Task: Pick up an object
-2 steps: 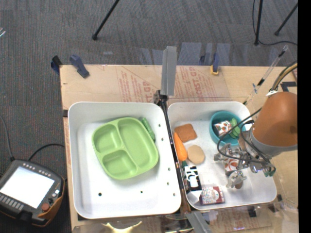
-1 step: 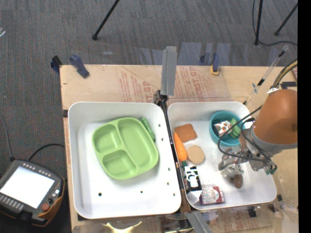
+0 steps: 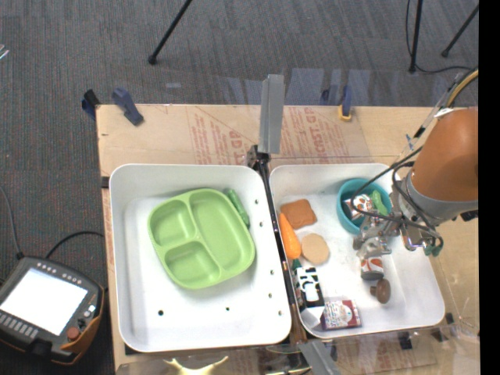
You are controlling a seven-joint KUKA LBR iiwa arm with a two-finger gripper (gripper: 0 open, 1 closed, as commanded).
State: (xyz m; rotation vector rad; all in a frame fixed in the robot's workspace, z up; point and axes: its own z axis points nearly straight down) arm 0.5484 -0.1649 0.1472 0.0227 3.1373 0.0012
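The right bin (image 3: 406, 303) holds a brown toast-like square (image 3: 298, 213), an orange carrot (image 3: 290, 239), a tan round disc (image 3: 316, 248), a black-and-white item (image 3: 310, 286), a red-and-white packet (image 3: 341, 314) and a small dark brown lump (image 3: 381, 290). A teal bowl (image 3: 349, 203) with small items in it stands at the bin's back right. My gripper (image 3: 375, 247) hangs low in the right half of this bin, just in front of the bowl. Directly under it lies a small red-and-white object (image 3: 372, 268), partly hidden by the gripper.
A green divided plate (image 3: 201, 237) lies in the left bin (image 3: 129, 287). A grey upright post (image 3: 271, 119) stands at the back between the two bins. A teach pendant (image 3: 47, 307) sits on the floor at the lower left.
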